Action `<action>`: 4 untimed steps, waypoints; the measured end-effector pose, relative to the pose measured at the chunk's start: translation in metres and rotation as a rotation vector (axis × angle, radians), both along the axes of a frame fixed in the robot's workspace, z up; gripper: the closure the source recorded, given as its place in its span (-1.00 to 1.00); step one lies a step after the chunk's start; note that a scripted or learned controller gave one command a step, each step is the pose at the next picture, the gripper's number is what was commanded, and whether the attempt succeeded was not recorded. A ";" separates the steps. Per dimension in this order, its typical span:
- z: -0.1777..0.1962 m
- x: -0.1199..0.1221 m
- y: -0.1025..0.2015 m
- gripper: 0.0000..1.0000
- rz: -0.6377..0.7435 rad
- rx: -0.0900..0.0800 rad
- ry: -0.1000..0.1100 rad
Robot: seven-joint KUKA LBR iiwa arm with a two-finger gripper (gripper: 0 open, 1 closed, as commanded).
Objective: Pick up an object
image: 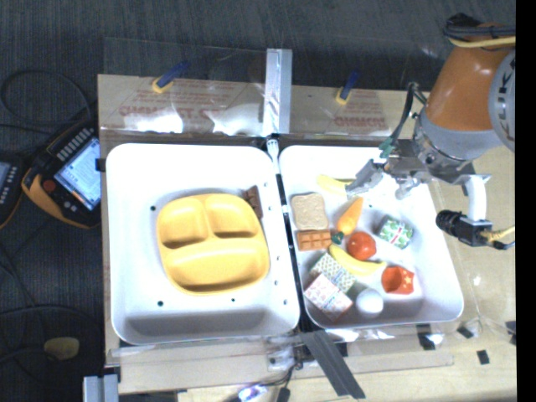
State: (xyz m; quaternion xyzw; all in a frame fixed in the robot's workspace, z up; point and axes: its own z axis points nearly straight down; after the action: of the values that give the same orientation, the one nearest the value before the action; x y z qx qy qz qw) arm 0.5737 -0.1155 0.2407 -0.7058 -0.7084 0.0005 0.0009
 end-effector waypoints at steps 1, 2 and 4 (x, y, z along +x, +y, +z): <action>-0.143 0.042 -0.015 -1.00 0.226 -0.002 -0.011; -0.148 0.068 -0.003 -1.00 0.528 -0.008 -0.015; -0.138 0.050 -0.021 1.00 0.298 0.001 -0.020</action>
State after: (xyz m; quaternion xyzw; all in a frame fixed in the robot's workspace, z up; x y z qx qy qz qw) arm 0.6234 -0.1363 0.1028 -0.5930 -0.8052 -0.0067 -0.0058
